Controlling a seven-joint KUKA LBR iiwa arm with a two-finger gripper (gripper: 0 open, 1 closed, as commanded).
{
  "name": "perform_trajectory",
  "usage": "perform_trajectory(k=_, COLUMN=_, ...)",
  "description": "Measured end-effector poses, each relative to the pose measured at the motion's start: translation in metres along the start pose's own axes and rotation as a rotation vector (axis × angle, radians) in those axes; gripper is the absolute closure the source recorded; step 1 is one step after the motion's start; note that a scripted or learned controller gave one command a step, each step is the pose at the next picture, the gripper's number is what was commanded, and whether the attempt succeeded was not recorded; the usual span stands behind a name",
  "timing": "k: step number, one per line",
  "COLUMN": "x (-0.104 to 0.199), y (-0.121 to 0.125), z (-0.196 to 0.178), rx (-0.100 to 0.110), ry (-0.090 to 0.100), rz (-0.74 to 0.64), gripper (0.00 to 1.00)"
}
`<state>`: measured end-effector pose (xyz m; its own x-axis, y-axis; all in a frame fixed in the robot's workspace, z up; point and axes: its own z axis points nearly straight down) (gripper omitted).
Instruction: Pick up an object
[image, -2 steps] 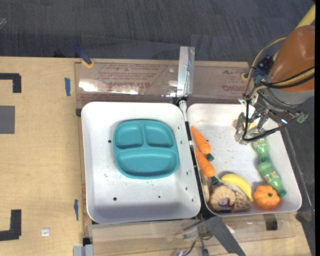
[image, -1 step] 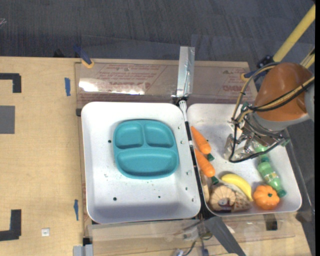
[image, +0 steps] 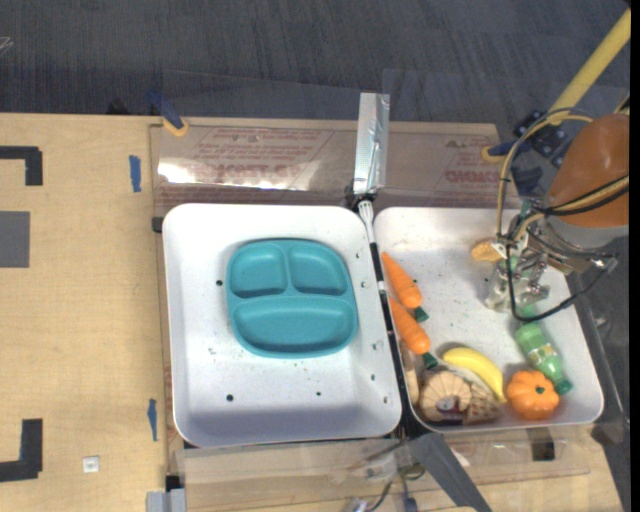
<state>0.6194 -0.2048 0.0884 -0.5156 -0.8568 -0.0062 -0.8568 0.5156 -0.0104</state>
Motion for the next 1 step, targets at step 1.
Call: perform_trajectory(k=1, x=-0.0785, y=-0.0117, z=0.0009, rx=-0.002, ry=-0.004, rz=-0.274, gripper=1.0)
